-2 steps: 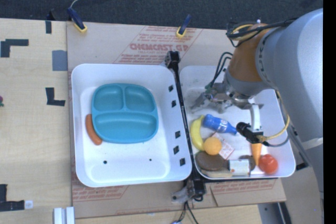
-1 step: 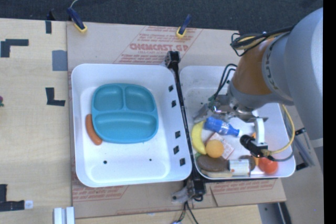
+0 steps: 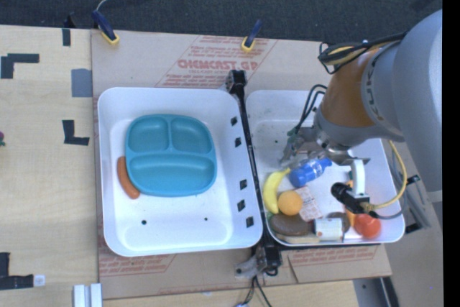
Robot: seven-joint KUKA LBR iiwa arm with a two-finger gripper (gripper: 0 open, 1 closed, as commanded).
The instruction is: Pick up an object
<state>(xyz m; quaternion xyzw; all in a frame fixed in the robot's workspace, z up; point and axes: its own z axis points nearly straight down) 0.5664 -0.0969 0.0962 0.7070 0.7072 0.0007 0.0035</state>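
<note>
My gripper hangs low in the right bin, below the orange wrist band, at the upper end of the pile of objects. A blue bottle lies tilted just beneath and in front of it; whether they touch I cannot tell. Next to the bottle are a yellow banana, an orange and a printed packet. Along the bin's front wall lie a brown flat item, a white box and a red tomato-like ball.
The left bin holds a blue divided plate and an orange-brown sausage beside it. A black divider runs between the bins. The arm's grey body covers the right bin's right side. Cables loop near the bin's right wall.
</note>
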